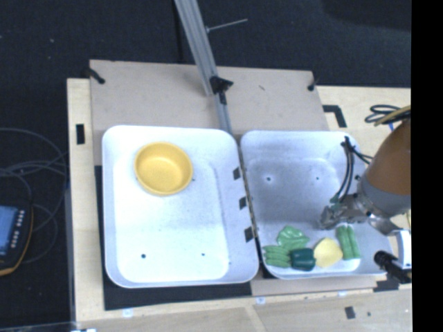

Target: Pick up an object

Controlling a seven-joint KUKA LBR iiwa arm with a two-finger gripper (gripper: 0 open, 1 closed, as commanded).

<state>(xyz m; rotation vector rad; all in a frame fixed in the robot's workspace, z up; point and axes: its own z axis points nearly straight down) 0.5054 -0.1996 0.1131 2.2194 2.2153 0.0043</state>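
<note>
Right now I am reaching in from the right side of the bench, my arm [391, 171] hanging over the right bin [291, 158]. My orange band is sitting high at the right edge, and the grey wrist below it is angling down and to the left, toward the bin's lower right part. Dark cables are looping along the left side of my wrist.

My claw [333, 216] is hovering low over the bin floor, just above the cluster of objects in the bin's near corner. I cannot tell whether it is parted or closed; it is too small and dark against the wrist. Nothing is showing between my tips, so I am not claiming a hold on anything.

Just beside my claw, down and to the right, a green oblong piece [347, 241] is lying. A yellow object [327, 253] is resting next to it, touching a dark teal block [302, 259]. A leafy green piece [291, 236] and another green piece [275, 255] are lying to the left of those, near the bin's left wall.

Well apart from me, a yellow bowl [163, 168] is sitting upright in the upper left of the left bin [173, 254].
</note>
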